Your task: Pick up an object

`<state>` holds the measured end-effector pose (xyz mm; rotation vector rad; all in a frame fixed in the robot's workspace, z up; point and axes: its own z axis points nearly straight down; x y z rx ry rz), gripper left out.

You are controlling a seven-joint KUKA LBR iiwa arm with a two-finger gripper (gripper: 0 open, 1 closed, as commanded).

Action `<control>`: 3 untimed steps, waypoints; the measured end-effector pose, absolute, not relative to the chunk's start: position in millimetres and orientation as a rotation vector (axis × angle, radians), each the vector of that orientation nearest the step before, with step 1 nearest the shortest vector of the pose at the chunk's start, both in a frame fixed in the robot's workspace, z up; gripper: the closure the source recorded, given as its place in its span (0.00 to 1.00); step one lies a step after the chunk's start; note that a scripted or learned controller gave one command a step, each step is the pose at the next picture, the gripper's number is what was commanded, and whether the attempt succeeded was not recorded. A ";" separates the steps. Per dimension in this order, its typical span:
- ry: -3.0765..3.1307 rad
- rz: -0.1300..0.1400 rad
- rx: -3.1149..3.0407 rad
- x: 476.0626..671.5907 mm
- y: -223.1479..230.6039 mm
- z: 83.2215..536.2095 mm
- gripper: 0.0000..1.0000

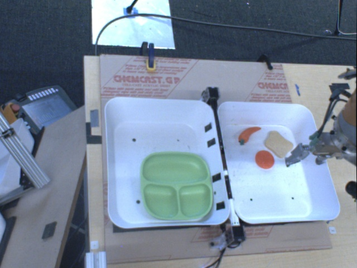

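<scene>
single fixed cam, mounted high over the worktop (184,71), looking down at a slant. both white bins (162,116) fully in frame, arm (340,141) entering from right edge.

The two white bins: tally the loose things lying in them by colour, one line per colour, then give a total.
Green: 1, the green three-compartment plastic tray in the left bin.
Orange: 1, the small orange carrot-shaped toy in the right bin.
Red-orange: 1, the flat red-orange round disc, right bin.
Tan: 1, the tan bread-slice-shaped piece, right bin.
Total: 4
</scene>
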<state>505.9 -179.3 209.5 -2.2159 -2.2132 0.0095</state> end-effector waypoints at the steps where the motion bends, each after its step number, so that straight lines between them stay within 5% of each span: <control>1: -2.225 -0.001 -2.219 508.8 -178.7 215.9 0.00; 3: -2.221 0.001 -2.219 505.8 -180.0 111.8 0.00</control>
